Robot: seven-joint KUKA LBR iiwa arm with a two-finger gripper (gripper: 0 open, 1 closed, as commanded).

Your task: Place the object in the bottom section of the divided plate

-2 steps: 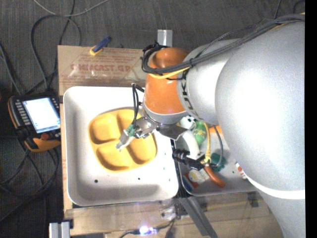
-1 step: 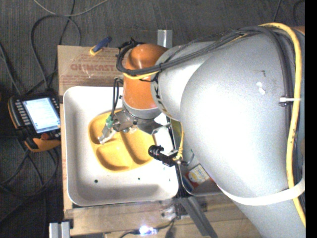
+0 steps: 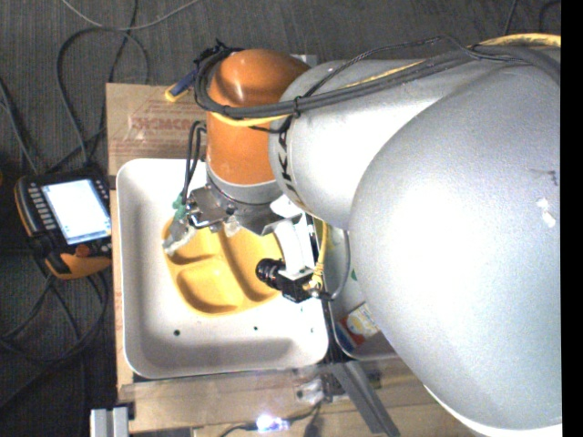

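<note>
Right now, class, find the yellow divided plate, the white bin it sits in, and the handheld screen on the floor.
yellow divided plate (image 3: pixel 211 289), camera view, on a lower compartment's floor
white bin (image 3: pixel 219 349), camera view, on its bare floor near the front
handheld screen (image 3: pixel 75 209), camera view, on the lit display

Arm (image 3: pixel 437 217): smooth grey shell, painted-metal or hard-plastic look, satin sheen with soft highlights. Orange band (image 3: pixel 244 116): glossy, smooth, bright glare on top. Wrist hardware below it (image 3: pixel 223 209): bare metal look, dull silver, with matt black fittings (image 3: pixel 284 279). Left bin (image 3: pixel 146 335): white plastic, smooth, semi-gloss, slightly scuffed, a few small dark holes in the floor. Divided plate (image 3: pixel 214 285): yellow plastic, smooth and fairly glossy. Bench top at far left (image 3: pixel 150 121): brown, matt, cardboard or raw wood look, faded red print. Floor (image 3: pixel 55 80): dark grey carpet, rough ribbed texture. Cables (image 3: pixel 91 16): thin, rubbery, matt. Handheld pendant (image 3: pixel 68 218) at left: black and orange plastic, glossy lit screen.
</note>
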